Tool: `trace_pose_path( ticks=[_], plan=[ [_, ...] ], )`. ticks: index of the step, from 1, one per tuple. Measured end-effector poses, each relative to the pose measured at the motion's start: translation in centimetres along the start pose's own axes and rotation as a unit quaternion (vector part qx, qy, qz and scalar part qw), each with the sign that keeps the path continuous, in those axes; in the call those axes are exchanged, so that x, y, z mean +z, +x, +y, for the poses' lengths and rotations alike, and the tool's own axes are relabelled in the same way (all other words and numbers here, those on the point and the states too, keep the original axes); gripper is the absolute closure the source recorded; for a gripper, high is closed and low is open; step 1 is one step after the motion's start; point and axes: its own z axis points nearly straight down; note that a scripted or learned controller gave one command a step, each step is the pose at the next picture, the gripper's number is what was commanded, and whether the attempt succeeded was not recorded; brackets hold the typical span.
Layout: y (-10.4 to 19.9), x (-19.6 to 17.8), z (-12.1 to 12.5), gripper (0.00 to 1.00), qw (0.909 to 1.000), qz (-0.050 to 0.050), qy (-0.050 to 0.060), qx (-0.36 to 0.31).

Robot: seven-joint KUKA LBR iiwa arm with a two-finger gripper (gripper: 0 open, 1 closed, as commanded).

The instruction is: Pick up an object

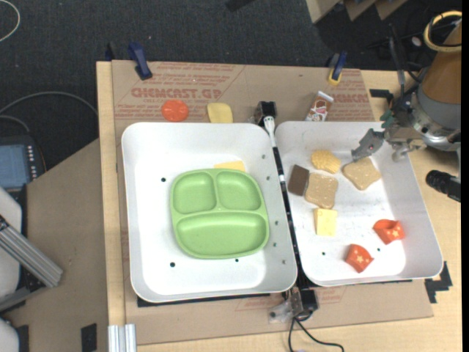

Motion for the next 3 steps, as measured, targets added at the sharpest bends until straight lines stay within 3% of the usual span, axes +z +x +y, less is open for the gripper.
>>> trace_pose_path(
  ticks=[1, 2, 3],
  plan=[
    [6.4, 8.4, -3.7, 0.00, 1.0000, 0.002, 0.004, -0.002],
    [7.1, 8.4, -8.9, 0.00, 1.0000, 0.001, 0.003, 0.001],
    [8.1, 10.3, -9.0, 0.00, 1.0000, 0.001, 0.002, 0.000]
  ],
)
